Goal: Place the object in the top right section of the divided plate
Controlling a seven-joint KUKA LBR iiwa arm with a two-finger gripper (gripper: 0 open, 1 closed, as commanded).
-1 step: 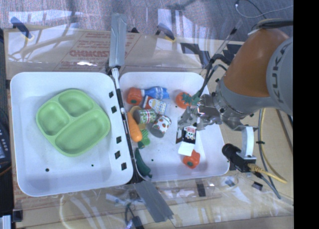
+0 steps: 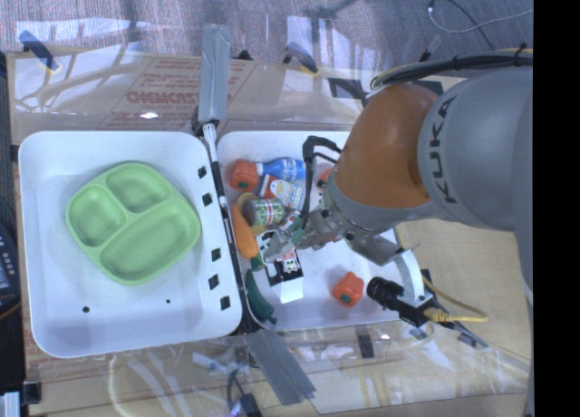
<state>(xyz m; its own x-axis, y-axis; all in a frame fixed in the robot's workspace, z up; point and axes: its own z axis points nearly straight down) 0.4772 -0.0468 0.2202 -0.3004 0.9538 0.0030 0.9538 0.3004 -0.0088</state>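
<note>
A green divided plate (image 2: 133, 221) with three sections lies in the left bin (image 2: 54, 315). My gripper (image 2: 286, 246) is down in the right bin (image 2: 317, 315), among a cluster of objects by the bin's left wall. Just above it lie a can with a colourful label (image 2: 264, 211) and a small bottle with a blue and white label (image 2: 283, 171). An orange carrot-shaped piece (image 2: 245, 234) lies to its left. A black and white tag (image 2: 289, 271) sits right below it. The arm hides whatever lies under the wrist.
A small orange vegetable toy (image 2: 347, 288) rests near the right bin's front. A dark green piece (image 2: 256, 295) lies along the divider wall, and an orange round item (image 2: 243, 174) sits at the back left of that bin.
</note>
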